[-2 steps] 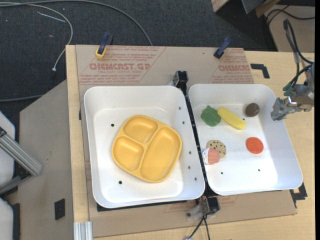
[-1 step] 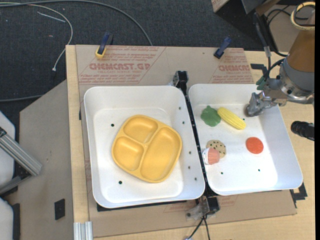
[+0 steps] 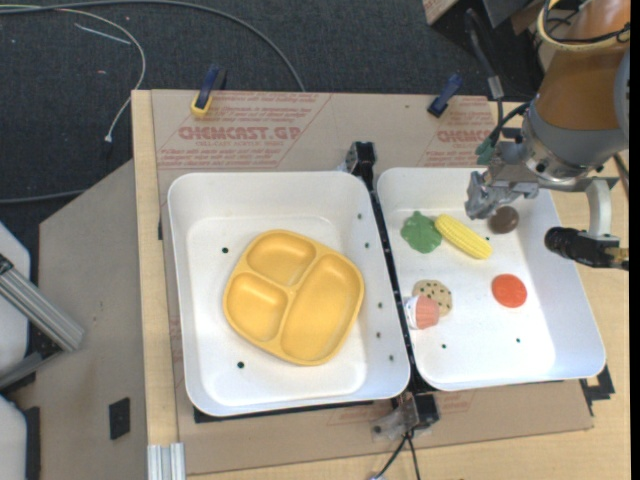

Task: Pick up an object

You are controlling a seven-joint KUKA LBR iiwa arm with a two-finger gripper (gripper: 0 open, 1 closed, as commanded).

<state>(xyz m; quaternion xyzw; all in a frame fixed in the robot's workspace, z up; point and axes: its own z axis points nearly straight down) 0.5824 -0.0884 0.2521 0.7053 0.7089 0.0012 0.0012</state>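
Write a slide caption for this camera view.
Arm's tool over right bin of toy food; yellow plate in left.

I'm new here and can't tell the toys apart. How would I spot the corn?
Look at the right-hand white bin, the one without the yellow plate. Near its far left side, below the robot's hand, lies the corn, touching a green vegetable toy. It is the bin's only long, yellow, bumpy piece.
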